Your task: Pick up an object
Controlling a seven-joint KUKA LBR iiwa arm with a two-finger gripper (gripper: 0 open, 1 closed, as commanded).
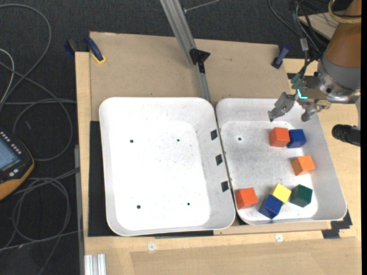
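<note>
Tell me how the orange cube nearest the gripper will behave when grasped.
The small orange cube looks rigid and flat-faced, so it should sit still rather than roll. It touches a small blue cube, which may get nudged. The open gripper hovers just above; flat sides probably suit its fingers.

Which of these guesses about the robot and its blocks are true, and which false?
1. All the blocks lie in the right bin. True.
2. The gripper holds a block. False: its fingers are spread, with nothing between them, above the bin's far end.
3. A blue block touches an orange block. True: they sit side by side near the far end.
4. There are two green blocks. False: just one green block, near the front edge.
5. The yellow block stands alone. False: it leans against another blue block.
</note>
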